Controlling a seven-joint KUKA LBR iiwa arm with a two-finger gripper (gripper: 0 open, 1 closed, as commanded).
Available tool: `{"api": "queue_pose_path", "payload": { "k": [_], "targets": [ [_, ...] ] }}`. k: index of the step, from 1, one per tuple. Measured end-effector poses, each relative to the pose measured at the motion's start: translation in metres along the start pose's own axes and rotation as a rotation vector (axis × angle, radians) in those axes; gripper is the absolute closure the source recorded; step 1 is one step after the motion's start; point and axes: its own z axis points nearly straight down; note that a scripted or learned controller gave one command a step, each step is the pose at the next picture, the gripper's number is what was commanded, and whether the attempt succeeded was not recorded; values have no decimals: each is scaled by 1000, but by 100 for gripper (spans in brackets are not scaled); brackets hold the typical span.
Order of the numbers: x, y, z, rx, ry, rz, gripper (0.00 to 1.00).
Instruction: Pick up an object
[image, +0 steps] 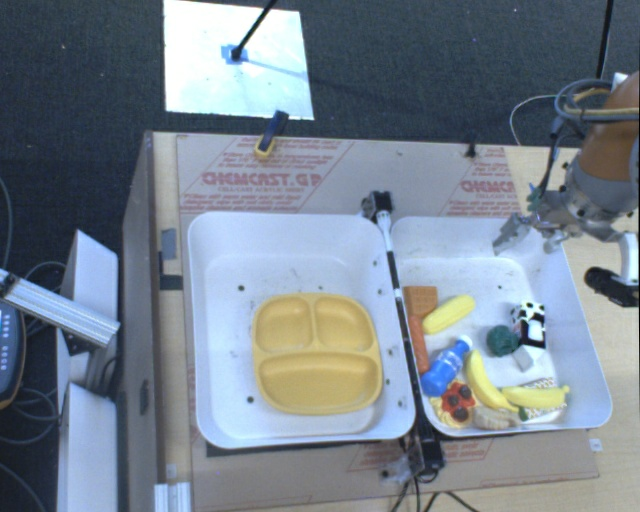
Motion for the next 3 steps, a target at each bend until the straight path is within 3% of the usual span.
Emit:
{"api": "queue_pose_path", "payload": {
  "k": [1,2,3],
  "targets": [
    [58,-58,73,6,2,1,0],
    [-1,-60,-40,1,-1,3,0],
    [-1,-90,58,0,-1,3,0]
  ]
}}
